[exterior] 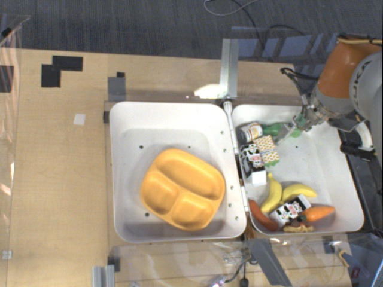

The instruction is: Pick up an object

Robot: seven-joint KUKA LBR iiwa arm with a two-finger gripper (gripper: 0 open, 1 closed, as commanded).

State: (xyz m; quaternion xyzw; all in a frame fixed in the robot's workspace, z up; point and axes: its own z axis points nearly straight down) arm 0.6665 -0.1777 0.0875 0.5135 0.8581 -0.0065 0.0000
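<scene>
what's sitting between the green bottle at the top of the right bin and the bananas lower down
In the camera view, between the green bottle and the bananas lie a patterned box and a small white block.

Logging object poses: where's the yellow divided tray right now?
The yellow divided tray lies in the left bin, toward its front right, near the divider shared with the right bin that holds the bananas.
</scene>
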